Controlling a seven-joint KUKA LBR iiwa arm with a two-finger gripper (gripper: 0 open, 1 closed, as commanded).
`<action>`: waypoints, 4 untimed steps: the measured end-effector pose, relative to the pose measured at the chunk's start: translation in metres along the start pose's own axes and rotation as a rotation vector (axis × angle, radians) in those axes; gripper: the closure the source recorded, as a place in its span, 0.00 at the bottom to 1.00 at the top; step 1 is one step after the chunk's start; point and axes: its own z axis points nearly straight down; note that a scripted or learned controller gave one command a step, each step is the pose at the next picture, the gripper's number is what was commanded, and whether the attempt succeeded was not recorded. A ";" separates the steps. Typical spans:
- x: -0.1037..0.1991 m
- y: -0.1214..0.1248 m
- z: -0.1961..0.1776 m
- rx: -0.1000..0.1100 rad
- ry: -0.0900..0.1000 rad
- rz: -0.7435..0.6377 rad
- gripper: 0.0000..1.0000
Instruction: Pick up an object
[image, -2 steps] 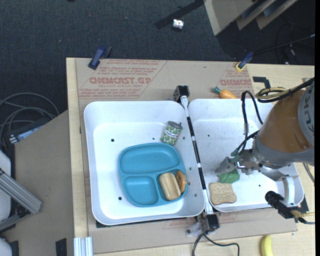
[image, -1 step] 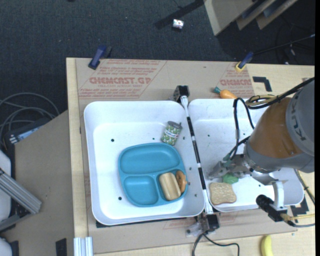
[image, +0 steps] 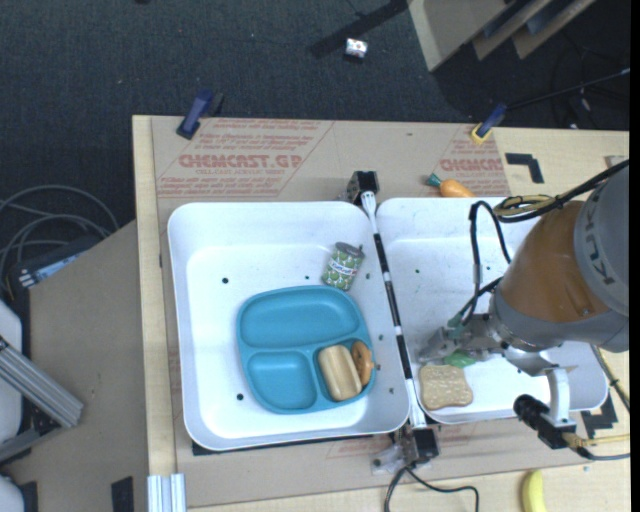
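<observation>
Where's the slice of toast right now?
The slice of toast lies in the right bin, at its near left corner beside the divider between the bins, just below the hand.

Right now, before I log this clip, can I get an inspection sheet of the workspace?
Surface: cardboard-topped bench with left bin and right bin.
Job's things: blue tray holding a bread roll and a small jar in the left bin; toast slice in the right bin.
Clutter: carrot, blue clip, banana.
Gripper: gripper low over the right bin, just above the toast.
Cables: black cable along the arm; coils on the floor.
Surroundings: dark carpet.
</observation>
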 end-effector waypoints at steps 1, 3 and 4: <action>-0.003 0.000 0.000 -0.002 -0.001 0.000 0.00; -0.036 0.000 -0.010 -0.004 -0.002 0.001 1.00; -0.036 0.000 -0.010 -0.004 -0.002 0.001 0.00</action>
